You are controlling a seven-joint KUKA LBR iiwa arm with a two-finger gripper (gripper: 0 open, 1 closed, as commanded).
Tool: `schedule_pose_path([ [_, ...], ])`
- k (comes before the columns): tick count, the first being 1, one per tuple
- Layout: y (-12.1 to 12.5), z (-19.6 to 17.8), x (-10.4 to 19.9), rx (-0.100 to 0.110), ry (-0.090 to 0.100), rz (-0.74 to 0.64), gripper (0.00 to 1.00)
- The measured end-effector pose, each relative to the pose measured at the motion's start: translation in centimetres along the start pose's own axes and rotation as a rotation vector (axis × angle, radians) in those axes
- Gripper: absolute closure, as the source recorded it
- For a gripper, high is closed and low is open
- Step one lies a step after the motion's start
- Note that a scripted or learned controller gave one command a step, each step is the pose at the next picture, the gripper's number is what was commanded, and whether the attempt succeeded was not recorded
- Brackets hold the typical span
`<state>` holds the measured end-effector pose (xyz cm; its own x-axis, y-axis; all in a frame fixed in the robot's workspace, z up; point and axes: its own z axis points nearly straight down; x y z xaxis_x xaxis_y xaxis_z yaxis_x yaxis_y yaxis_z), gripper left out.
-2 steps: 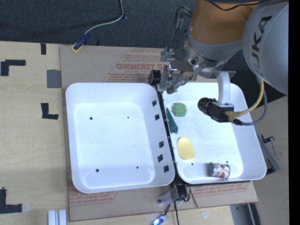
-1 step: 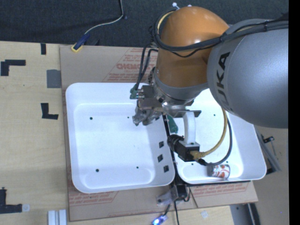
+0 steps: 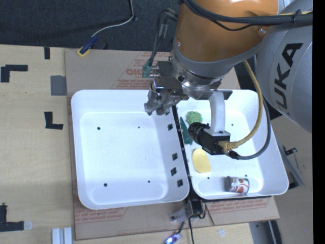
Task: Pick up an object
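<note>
My gripper [image 3: 160,105] hangs over the far end of the wall between the two bins, just inside the left bin [image 3: 86,136]. In the right bin [image 3: 264,136], a green knobbly object [image 3: 193,117] lies close to the right of the gripper, with a small teal piece [image 3: 184,131] beside it along the dividing wall. A yellow rounded object [image 3: 201,162] sits nearer the front. A small can [image 3: 237,185] with a red and white label lies on its side at the front. The arm's body hides the far part of the right bin.
A black fitting with a yellow cable [image 3: 205,138] hangs from the wrist over the right bin's middle. Both bins rest on a cardboard sheet [image 3: 101,70]. A blue-and-yellow cable end [image 3: 87,47] lies at the bench's back.
</note>
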<state>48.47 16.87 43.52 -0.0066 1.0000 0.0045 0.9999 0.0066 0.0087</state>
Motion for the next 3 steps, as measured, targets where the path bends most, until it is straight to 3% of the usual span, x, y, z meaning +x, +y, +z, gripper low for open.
schedule_pose_path([
  [1,3.0,11.7,5.8,0.019,-0.009,0.001,1.0],
  [2,2.8,-0.2,6.5,0.0,0.0,0.002,1.0],
  [3,-0.1,-8.7,6.5,0.001,0.0,0.002,1.0],
])
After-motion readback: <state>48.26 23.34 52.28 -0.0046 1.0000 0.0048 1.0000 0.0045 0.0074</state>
